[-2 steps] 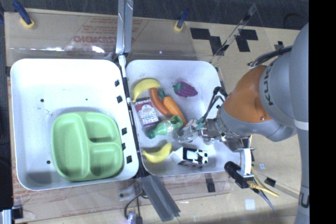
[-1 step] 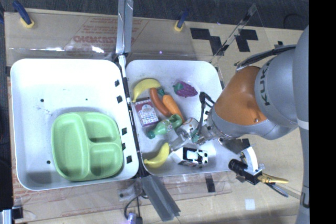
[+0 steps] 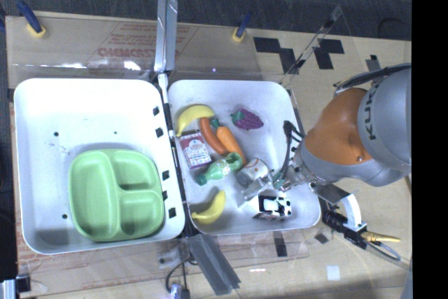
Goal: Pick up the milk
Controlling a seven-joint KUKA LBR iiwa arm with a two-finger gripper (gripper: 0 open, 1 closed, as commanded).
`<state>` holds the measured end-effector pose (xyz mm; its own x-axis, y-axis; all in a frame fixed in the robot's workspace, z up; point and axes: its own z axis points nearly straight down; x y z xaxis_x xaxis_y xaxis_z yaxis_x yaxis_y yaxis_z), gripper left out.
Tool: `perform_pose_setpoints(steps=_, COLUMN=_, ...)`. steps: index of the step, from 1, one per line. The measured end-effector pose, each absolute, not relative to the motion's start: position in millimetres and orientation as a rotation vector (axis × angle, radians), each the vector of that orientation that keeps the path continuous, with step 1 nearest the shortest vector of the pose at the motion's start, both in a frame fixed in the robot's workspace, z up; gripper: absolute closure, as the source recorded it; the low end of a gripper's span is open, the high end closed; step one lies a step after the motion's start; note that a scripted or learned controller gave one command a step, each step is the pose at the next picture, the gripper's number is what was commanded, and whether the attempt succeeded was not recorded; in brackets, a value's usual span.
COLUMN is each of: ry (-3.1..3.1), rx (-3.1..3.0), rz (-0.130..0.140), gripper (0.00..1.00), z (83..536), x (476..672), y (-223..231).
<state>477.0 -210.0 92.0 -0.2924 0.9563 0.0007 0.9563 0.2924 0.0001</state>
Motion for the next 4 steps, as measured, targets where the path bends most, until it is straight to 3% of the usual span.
perform_pose_setpoints(steps=1, ry=-2.609, rx=-1.75, rz=0.0, gripper=0.0, z=186, x=477.2, y=-195)
perform_pose_setpoints(steps=2, ry=-2.626, rx=-1.719, rz=0.001, gripper=0.0, z=144, x=476.4, y=-169)
perform_pose_setpoints(steps=3, ry=-2.633, rx=-1.712, rz=0.002, gripper=0.0, z=91, x=518.6, y=-183)
perform_pose_setpoints(steps=4, ry=-2.636, rx=-1.709, rz=0.001, gripper=1.0, z=101, x=519.2, y=-183)
